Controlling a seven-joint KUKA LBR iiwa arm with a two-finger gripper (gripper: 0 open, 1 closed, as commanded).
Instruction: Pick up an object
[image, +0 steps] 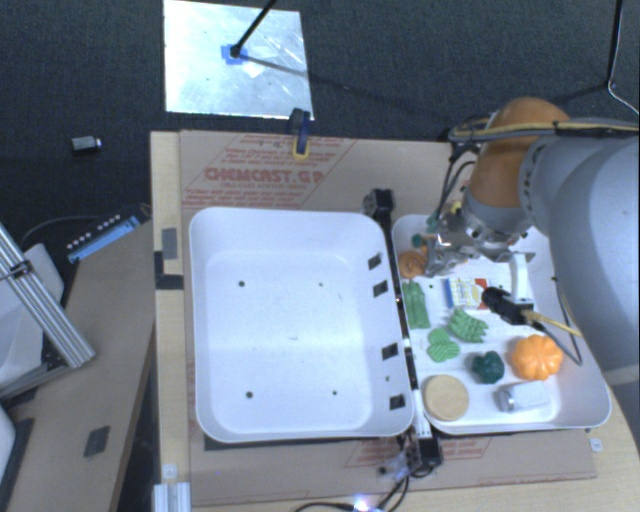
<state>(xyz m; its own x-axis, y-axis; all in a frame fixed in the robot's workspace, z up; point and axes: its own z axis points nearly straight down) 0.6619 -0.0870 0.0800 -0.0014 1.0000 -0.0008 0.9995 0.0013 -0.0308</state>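
Orange pumpkin (536, 357) beside dark green toy (488, 367)

Red print reading "CHEMCAST GP" is showing on the brown board (265, 172) lying up and left of the gripper (437, 262).

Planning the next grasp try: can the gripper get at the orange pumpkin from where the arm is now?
Probably yes. The pumpkin lies uncovered in the right bin, and the gripper is already above that bin.

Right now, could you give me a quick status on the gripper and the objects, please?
Gripper low over right bin, far end. Orange round piece beside it, not seen held. Pumpkin, green toys nearer, untouched.
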